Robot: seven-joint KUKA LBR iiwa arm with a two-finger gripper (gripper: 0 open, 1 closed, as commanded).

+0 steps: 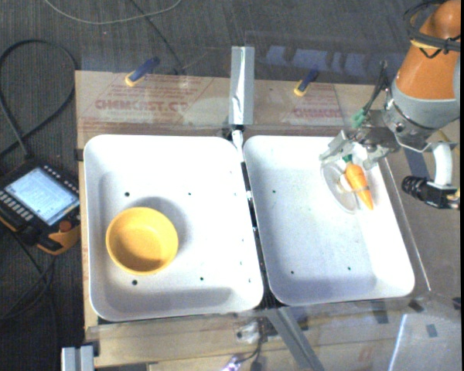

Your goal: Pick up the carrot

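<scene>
The orange carrot (359, 183) is in the right bin (317, 277), near its far right corner, with its thin tip pointing toward the front right. My gripper (353, 158) is directly over the carrot's thick, green-topped end and is shut on it. A pale oval shadow lies on the bin floor just left of the carrot, so the carrot appears to hang slightly above the floor. The grey arm with its orange band (429, 64) comes in from the upper right.
A yellow bowl (142, 239) sits in the left bin (108, 161), toward its front left. A raised divider (250, 207) separates the two bins. A handheld pendant (35, 199) and cables lie on the floor to the left of the bench.
</scene>
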